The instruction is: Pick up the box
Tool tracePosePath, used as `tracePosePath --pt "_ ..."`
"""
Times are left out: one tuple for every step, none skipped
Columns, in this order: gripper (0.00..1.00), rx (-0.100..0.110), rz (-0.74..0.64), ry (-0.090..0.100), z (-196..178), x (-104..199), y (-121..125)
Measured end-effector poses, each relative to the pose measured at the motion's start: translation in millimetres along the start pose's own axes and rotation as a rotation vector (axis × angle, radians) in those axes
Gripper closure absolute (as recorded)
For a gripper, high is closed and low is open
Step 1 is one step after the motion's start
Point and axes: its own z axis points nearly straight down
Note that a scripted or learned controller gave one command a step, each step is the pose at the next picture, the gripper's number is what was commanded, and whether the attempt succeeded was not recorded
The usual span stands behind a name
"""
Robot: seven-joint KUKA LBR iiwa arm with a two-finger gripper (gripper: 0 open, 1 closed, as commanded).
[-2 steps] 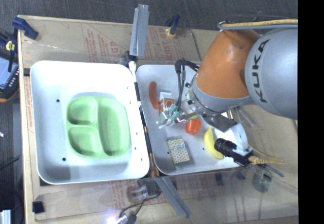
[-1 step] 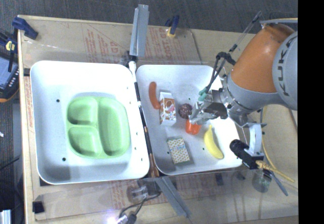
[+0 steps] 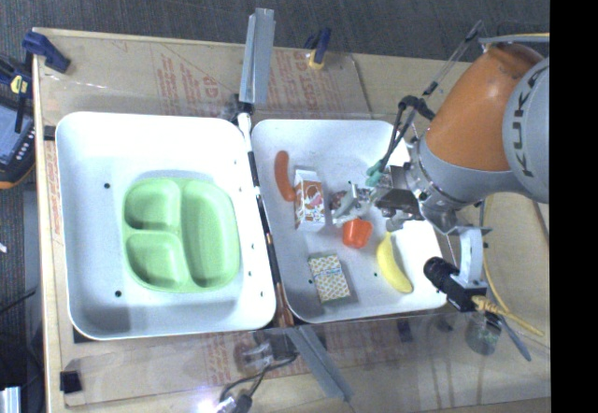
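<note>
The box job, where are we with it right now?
The arm reaches into the right bin from the right, and its gripper sits low in the middle of that bin, just right of the red and white box and above the orange cup. The box lies on the bin floor. A sausage, a banana and a patterned packet lie around it. The left bin holds a green divided tray.

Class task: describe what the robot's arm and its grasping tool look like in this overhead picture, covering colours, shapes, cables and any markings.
The grey, rounded KUKA arm carries a broad orange band above the wrist and dark lettering, partly cut off, on its grey shell. Thin dark cables loop beside the wrist, with a short teal piece among them. The small metallic tool is grey and silver, with black fittings behind it.
</note>
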Motion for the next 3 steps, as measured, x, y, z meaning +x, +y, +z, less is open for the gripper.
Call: tracePosePath --pt "0.0 0.005 -0.077 0.001 91.2 -66.4 38.8" --pt "0.0 0.005 -0.102 0.001 179.4 -12.8 1.0" --pt "0.0 0.004 0.061 0.0 179.1 -4.5 49.9"
